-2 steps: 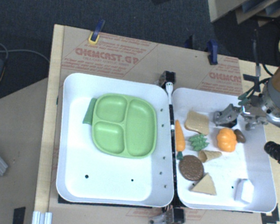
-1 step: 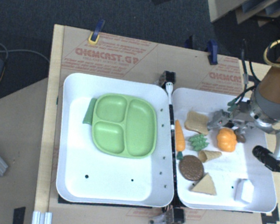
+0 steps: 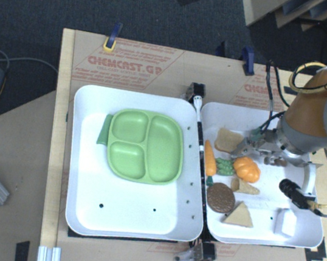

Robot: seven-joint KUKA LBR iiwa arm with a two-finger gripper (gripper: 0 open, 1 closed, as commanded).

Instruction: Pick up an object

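The right bin (image 3: 306, 238) holds several toy foods. Among them are a tan bread slice (image 3: 228, 140), an orange carrot (image 3: 209, 157), a green leafy piece (image 3: 225, 166) and a round orange fruit (image 3: 247, 169). Nearer the front lie a brown cookie (image 3: 221, 198), a tan wedge (image 3: 240, 216) and a small tan piece (image 3: 247, 187). My gripper (image 3: 261, 149) hangs low over the bin's middle, just above and behind the orange fruit, beside the bread slice. Nothing is visibly held.
The left bin (image 3: 79, 193) carries a green divided plate (image 3: 145, 145). A white block (image 3: 287, 223) lies at the right bin's front right. The ridge where the two bins meet (image 3: 198, 163) runs close to the carrot. Clamps stand on the bench's far edge.
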